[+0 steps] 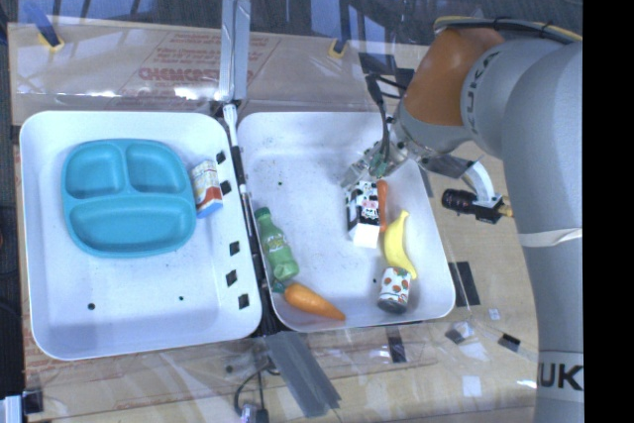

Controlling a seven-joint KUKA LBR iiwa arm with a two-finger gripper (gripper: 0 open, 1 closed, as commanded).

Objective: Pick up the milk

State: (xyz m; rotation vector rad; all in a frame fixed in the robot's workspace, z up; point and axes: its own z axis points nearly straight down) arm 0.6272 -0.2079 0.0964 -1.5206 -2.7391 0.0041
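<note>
The milk point(365, 211) is a small carton with black and white cow patches, lying in the right bin point(297, 144) toward its right side. My gripper point(369, 169) hangs just above the carton's far end, at the tip of the grey arm with the orange band point(441, 79). The gripper's lower part blends with the carton's top, so I cannot make out contact between them.
Beside the milk lie a thin orange stick point(382, 201), a banana point(398, 243) and a spotted cup point(393, 290). A green bottle point(278, 248) and a carrot point(314, 302) lie at the bin's front left. The left bin point(59, 312) bears a blue divided plate point(129, 195) and a small can point(206, 186).
</note>
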